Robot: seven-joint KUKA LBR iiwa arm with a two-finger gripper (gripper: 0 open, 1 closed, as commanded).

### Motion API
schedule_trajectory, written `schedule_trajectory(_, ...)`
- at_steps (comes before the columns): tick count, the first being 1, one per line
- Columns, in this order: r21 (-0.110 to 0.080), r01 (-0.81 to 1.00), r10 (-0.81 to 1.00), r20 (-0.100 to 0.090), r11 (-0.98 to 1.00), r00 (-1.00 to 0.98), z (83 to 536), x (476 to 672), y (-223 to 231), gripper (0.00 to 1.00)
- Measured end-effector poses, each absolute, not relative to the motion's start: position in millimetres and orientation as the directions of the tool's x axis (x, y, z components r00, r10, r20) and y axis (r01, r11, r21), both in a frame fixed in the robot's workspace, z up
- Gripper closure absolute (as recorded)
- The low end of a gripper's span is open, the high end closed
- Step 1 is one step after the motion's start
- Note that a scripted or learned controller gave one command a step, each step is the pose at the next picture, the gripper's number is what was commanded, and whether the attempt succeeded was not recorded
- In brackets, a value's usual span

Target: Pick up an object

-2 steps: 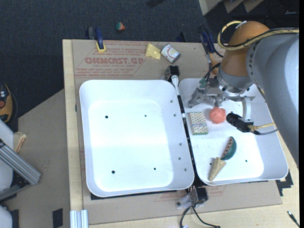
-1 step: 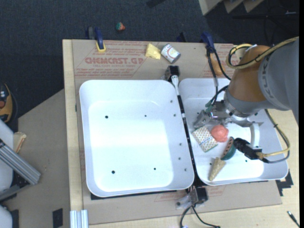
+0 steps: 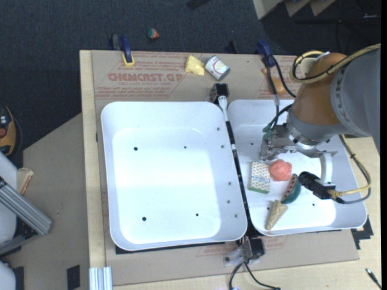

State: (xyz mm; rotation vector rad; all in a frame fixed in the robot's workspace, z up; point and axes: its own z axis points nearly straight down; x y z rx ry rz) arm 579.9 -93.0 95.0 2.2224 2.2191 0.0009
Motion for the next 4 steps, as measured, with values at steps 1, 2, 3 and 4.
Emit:
schedule_trajectory(1,0.016,1.000,1.000,0.007,0.016,-0.016,192,640.9,87,1.00)
schedule_trajectory(2,0.000,1.000,1.000,0.004,0.010,-0.010,146,656.1,179,1.00)
schedule_trajectory(3,0.005,1.000,1.000,0.000,0.003,-0.003,160,657.9,172,1.00)
schedule_trajectory(4,0.007,1.000,1.000,0.000,0.005,-0.005,170,658.1,173,1.00)
